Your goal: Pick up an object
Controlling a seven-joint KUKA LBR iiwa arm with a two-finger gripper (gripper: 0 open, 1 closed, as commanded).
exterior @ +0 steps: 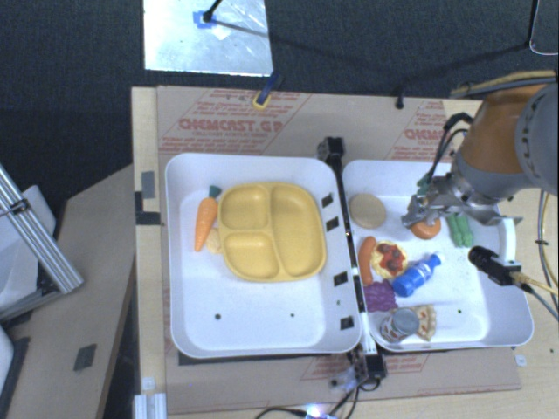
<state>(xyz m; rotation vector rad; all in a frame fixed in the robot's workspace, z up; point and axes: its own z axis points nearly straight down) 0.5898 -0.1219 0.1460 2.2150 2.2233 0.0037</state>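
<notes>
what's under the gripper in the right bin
An orange round thing lies right below the gripper, with a green thing beside it. The gripper covers the orange thing's top, so its full shape is hidden.

A yellow divided plate (266, 231) and an orange carrot (204, 222) with a green top are lying in a white bin (188, 321). Just beside the grey hand (423, 216), an orange piece (426, 230) and a green vegetable (459, 230) are showing. Below the hand, a blue bottle (416, 274) and a purple item (380, 297) are resting.
</notes>
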